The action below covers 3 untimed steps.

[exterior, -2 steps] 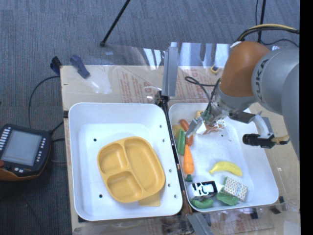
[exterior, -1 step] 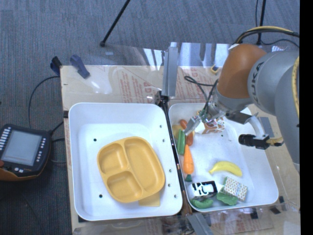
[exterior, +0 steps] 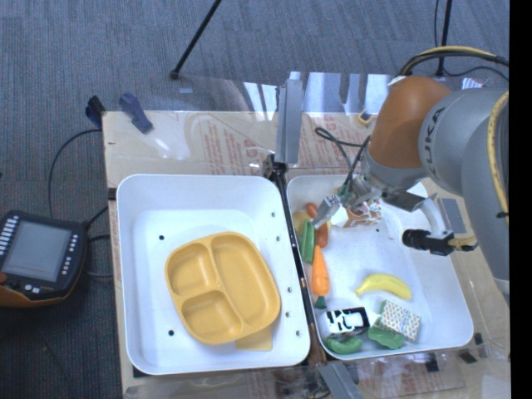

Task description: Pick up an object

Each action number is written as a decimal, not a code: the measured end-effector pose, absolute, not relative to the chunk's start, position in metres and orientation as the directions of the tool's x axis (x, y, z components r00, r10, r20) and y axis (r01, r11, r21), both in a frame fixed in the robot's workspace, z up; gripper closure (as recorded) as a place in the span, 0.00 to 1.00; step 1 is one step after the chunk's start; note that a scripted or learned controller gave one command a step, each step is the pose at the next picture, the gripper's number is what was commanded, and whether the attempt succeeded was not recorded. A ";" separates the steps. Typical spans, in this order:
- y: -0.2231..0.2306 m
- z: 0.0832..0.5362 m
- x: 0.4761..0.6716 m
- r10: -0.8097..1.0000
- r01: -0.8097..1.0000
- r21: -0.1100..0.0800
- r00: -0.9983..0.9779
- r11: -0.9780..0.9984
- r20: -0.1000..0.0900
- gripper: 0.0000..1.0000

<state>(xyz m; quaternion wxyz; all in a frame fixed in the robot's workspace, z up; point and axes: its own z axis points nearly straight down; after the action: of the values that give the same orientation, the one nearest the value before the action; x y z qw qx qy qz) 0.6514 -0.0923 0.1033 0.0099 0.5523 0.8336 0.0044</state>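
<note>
The right bin (exterior: 453, 293) holds several toy foods. An orange carrot (exterior: 320, 274) lies by its left wall, with a green vegetable (exterior: 308, 241) and a small red piece (exterior: 322, 236) just above it. A yellow banana (exterior: 384, 285) lies in the middle. A patterned box (exterior: 401, 319), a black-and-white item (exterior: 347, 317) and green pieces (exterior: 349, 345) sit near the front edge. My gripper (exterior: 331, 209) hangs low over the bin's back left corner, just above the red piece and green vegetable, beside an orange-and-white packet (exterior: 364, 214). I see nothing held in it.
The left bin (exterior: 141, 214) carries a yellow divided plate (exterior: 223, 287). A metal post (exterior: 288, 123) stands behind the wall between the bins. The arm's grey body (exterior: 449, 140) covers the right bin's back right. A handheld control pad (exterior: 37, 256) lies left of the bench.
</note>
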 end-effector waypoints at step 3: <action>-0.102 0.088 0.635 0.916 0.916 -0.002 -0.402 0.402 0.003 0.00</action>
<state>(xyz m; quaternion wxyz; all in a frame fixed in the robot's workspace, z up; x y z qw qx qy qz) 0.6353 -0.1018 0.0875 -0.0018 0.5469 0.8372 0.0001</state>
